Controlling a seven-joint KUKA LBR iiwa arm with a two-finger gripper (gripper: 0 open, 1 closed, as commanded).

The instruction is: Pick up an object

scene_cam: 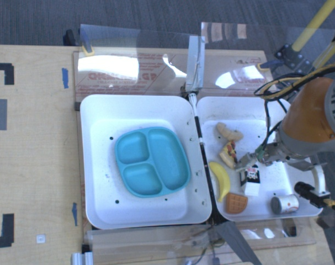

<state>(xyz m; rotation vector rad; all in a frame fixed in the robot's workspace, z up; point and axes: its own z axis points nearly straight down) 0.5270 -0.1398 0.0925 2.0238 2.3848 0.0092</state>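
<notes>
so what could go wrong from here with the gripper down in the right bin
The gripper sits low among crowded items: a tan toy piece, a yellow banana and a small black-and-white card. It may nudge one aside or catch two at once. The flat card could be hard to lift, and the small grey-and-white can lying on its side could roll if bumped.

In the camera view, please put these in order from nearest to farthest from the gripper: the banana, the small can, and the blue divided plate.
Counted from the gripper, in the right bin:
1. Banana: just to the gripper's left in the picture and a little lower, by the wall between the bins.
2. Small can: lower right, near that bin's front edge.
3. Blue divided plate: far left, in the left bin.
</notes>
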